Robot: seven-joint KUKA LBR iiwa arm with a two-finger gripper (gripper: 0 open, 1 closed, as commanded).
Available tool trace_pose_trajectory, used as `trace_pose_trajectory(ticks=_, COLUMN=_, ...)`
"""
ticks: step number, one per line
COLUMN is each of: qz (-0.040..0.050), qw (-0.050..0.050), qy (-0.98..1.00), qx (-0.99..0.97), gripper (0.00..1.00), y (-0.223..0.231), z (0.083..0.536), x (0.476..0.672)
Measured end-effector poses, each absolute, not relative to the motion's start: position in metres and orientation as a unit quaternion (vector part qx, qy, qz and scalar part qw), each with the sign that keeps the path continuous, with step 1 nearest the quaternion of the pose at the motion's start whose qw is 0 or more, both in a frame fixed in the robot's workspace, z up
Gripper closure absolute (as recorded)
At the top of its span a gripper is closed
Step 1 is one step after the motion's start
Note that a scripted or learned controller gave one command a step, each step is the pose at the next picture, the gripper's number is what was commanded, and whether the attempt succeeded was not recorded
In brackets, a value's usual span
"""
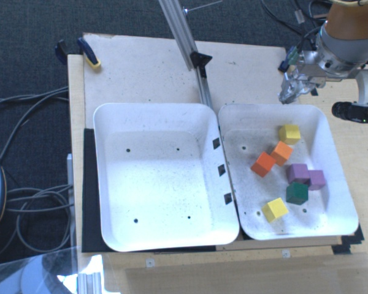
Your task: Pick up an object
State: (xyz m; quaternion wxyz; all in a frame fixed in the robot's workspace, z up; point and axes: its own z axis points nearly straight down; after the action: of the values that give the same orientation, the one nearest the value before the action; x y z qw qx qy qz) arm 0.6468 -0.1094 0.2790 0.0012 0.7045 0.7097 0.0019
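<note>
The right bin holds several small blocks: a yellow cube at the back, an orange block and a red-orange block touching it, two purple blocks side by side, a dark green cube just in front of them, and another yellow block near the front. My gripper hangs above the back rim of the right bin, behind the blocks and apart from all of them. Nothing shows between its fingers.
The left bin lies beside the right one. A slanted metal bar runs down to the gap between the bins. A blue and yellow clamp sits at the bench's back left corner. Cables trail on the floor at left.
</note>
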Motion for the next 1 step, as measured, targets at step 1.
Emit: trace_pose_trajectory(ticks=1, qz=0.0004, qw=-0.002, qy=0.710, qx=0.705, gripper=1.00, y=-0.0468, z=0.2657, x=0.6482)
